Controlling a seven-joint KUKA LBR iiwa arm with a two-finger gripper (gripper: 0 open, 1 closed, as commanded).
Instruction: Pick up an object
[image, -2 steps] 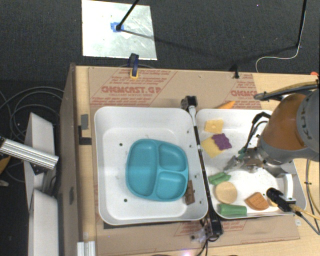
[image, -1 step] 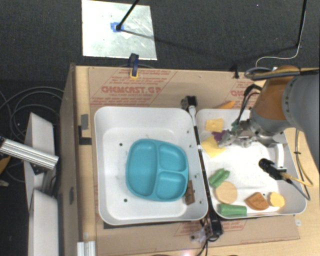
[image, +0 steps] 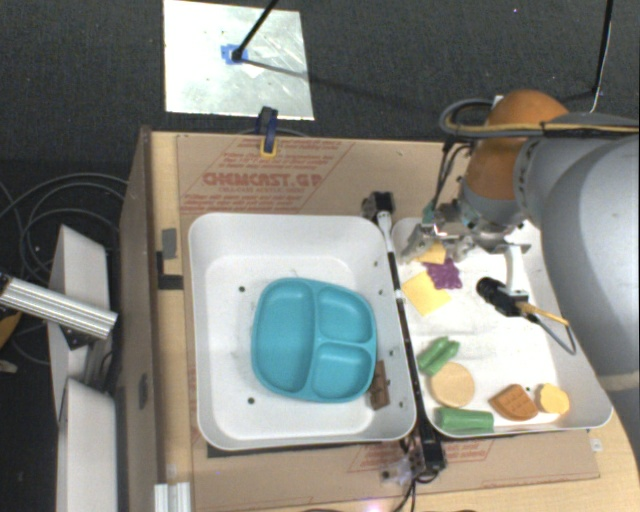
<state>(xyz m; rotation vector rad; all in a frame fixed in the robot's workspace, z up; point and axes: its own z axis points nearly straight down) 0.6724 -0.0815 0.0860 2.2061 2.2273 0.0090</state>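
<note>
Jaws (image: 440, 243) over purple grape-like toy (image: 446, 274), beside yellow wedge (image: 426, 293); open or closed: cannot tell

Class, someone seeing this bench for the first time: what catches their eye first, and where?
The turquoise divided plate fills the middle of the left bin. The grey arm with its orange band reaches over the right bin, its gripper above a purple toy and yellow block.

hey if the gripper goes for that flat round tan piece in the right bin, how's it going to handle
The round tan piece lies flat like a thin disc, so it probably won't roll, but its low edge may be hard to pinch. It looks like toy food, so likely light and stiff. The green pieces close beside it could get nudged.
</note>
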